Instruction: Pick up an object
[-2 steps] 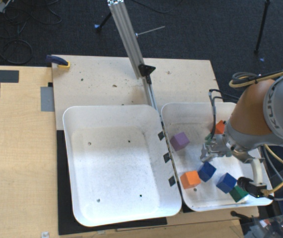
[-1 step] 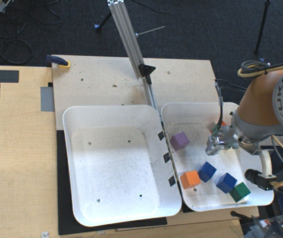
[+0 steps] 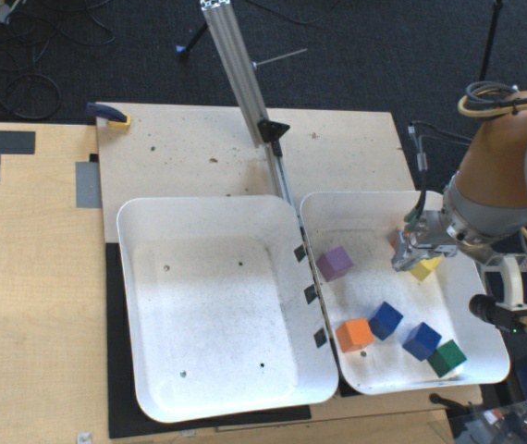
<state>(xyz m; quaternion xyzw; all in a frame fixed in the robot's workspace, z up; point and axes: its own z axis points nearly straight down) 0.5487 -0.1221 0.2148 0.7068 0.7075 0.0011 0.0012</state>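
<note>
Camera view: my fingers (image 3: 410,255) hang over the yellow block (image 3: 422,268); whether they're spread, I cannot tell. I'd descend straight, centred, clear of the bin (image 3: 485,370) wall.

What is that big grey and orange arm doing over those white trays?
The robot arm reaches in from the right and has its gripper low in the right bin, by a yellow block. Whether it has hold of the block cannot be told. Also in that bin lie a purple cube, an orange cube, two blue cubes and a green cube. The left bin sits alongside.
</note>
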